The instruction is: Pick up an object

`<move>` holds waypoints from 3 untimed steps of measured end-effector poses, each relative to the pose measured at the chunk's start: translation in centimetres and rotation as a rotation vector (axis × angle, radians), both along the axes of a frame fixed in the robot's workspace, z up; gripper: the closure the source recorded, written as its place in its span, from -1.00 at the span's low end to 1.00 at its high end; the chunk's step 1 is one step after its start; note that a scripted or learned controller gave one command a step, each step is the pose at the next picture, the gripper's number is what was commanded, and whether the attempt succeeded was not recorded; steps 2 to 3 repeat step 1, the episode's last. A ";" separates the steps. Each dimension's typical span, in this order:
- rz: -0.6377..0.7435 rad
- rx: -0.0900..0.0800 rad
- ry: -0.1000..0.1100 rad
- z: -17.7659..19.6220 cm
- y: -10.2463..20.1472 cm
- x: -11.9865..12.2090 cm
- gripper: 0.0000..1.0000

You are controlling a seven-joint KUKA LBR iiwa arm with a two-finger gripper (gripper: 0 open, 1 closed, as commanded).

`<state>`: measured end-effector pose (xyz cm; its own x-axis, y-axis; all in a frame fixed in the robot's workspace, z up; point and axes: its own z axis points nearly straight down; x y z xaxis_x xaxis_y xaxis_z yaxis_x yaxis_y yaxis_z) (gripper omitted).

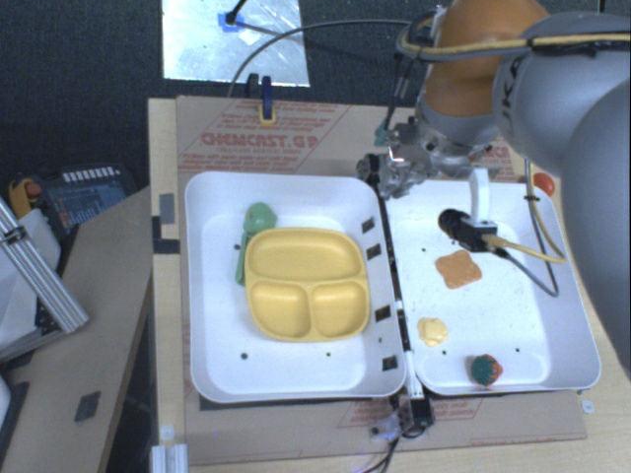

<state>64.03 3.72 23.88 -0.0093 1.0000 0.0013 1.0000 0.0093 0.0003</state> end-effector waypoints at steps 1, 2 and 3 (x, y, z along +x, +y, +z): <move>0.000 0.001 0.000 -1.0 4.7 -0.8 1.00; 0.000 0.001 0.000 -1.0 4.7 -0.8 1.00; 0.000 0.001 0.000 -1.0 4.7 -0.8 1.00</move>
